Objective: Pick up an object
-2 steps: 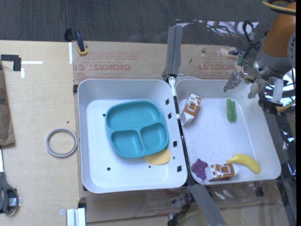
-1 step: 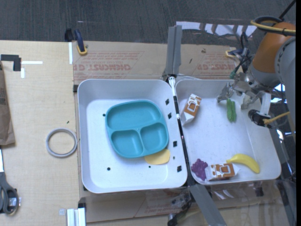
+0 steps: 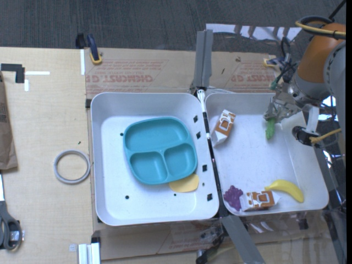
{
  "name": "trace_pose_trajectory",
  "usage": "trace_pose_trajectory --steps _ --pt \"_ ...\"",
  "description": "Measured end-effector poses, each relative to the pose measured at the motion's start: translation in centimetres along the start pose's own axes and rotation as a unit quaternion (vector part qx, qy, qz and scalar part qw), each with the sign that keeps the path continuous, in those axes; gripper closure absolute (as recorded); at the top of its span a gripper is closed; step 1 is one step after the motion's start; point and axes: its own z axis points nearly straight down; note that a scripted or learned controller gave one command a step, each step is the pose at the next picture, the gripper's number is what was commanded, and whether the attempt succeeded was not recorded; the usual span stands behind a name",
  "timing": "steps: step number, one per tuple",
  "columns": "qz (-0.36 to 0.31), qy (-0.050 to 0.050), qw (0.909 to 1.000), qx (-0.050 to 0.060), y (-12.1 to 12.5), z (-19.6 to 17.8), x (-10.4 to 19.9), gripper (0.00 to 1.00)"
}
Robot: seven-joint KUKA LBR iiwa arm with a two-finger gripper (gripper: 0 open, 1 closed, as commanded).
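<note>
Hanging from the tool (image 3: 273,116) over the right bin (image 3: 308,153), near its far right corner: a green object (image 3: 270,130), pinched at its top between closed fingers. Lying elsewhere in that bin: banana (image 3: 286,190), two small cartons, purple grapes (image 3: 233,197).

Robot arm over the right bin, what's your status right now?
Gripper up at right white bin's far corner, small green object hanging at its fingertips. Grasp unconfirmed. Yellow banana, purple grapes, two small cartons lie apart, not obstructing.
</note>
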Motion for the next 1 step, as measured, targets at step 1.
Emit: trace_pose_trajectory --steps 1 --pt "0.085 0.0 0.9964 0.001 -1.31 -10.75 3.99 1.0"
